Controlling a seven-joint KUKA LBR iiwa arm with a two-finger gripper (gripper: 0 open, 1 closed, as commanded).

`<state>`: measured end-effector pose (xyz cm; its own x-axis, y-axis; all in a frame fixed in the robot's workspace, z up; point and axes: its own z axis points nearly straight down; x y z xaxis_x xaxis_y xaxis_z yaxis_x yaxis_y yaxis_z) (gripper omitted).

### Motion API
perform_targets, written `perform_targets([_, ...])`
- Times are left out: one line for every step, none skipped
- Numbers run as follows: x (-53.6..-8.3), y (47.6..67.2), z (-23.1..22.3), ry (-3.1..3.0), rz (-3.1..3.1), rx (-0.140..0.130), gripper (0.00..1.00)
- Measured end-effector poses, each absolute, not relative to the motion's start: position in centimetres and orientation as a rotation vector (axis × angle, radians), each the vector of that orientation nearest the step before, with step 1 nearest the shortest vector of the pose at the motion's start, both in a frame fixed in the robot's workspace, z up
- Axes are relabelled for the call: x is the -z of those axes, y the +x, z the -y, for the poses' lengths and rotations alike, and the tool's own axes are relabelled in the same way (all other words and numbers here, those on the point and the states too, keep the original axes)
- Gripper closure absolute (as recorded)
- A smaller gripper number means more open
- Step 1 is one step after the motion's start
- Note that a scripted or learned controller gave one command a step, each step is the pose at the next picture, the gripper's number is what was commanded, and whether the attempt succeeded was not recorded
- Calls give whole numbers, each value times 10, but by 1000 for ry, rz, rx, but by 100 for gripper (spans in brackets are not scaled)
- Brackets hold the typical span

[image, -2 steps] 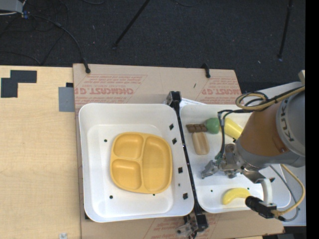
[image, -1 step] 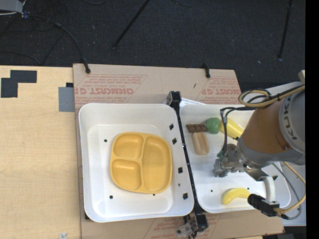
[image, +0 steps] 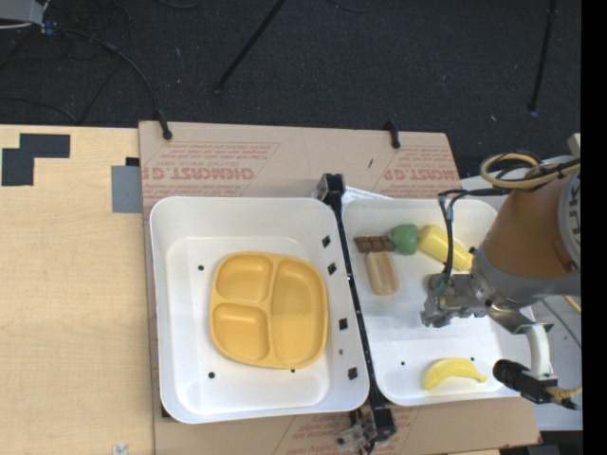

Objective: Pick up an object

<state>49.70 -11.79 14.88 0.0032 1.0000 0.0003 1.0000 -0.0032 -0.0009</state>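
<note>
The right bin [image: 410, 387] serves here as the landmark. The arm [image: 531, 230] reaches over its right side, and the gripper [image: 442, 309] hangs above the middle of this bin's floor, a little toward the right wall. The gripper is dark and seen from above, so I cannot tell if it is released or clenched; no object shows inside it.

In the far part of the right bin lie four things close together: a small brown chocolate bar [image: 374, 245] near the left wall, a green round fruit [image: 405, 238] touching its right end, a yellow block [image: 442, 245] just beside the fruit on the right, and a tan wooden-looking block [image: 381, 273] just in front of the chocolate bar. I think it is wood, but the view is not sharp enough.

In the near right corner of the right bin lies a yellow banana [image: 452, 374], curved, well apart from the gripper.

To the left of the right bin, touching it along the black divider, stands the left bin [image: 180, 235], which holds a yellow divided plate [image: 269, 309].
</note>
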Motion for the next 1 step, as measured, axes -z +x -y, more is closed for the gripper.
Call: perform_targets([-200, 497, 118, -2220, 2222, 0, 100])
